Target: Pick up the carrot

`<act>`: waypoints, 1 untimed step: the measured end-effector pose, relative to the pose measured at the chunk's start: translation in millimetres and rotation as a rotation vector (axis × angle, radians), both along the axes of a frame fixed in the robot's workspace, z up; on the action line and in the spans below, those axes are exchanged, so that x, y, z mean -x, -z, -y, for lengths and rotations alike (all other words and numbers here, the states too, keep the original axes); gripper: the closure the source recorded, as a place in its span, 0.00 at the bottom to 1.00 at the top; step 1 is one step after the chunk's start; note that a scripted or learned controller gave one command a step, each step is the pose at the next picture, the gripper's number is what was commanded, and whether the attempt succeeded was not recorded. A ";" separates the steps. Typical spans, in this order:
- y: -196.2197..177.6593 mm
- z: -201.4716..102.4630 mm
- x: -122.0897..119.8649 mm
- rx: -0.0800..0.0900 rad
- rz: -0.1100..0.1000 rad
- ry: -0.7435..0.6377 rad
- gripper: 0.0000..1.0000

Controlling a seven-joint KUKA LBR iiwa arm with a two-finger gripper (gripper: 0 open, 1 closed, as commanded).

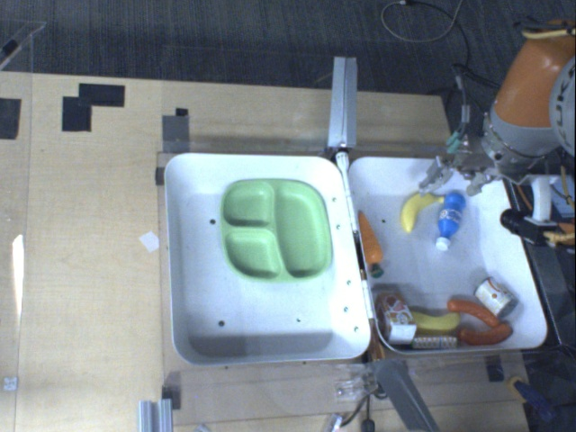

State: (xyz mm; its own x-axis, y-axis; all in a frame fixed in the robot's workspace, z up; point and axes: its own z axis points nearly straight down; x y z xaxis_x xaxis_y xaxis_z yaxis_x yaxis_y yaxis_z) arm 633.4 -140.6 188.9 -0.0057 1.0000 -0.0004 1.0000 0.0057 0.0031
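Note:
The carrot [369, 239] is orange with a green end and lies along the left wall of the right bin [531, 318]. My gripper [457, 177] hangs over the bin's far part, right of the carrot and well apart from it. Its fingers are spread, open, with nothing between them. Just below the fingertips lie a yellow banana [416, 211] and a blue water bottle [449, 219].
The left bin [189, 241] holds a green divided tray [275, 229]. At the right bin's near edge lie a snack packet [396, 315], a second banana [436, 321], two sausages [477, 324] and a small can [496, 297]. A metal post [343, 106] stands between the bins.

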 end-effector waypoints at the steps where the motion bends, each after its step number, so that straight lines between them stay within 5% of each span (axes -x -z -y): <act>1: 100.5 -38.6 10.7 -0.002 0.006 0.356 0.00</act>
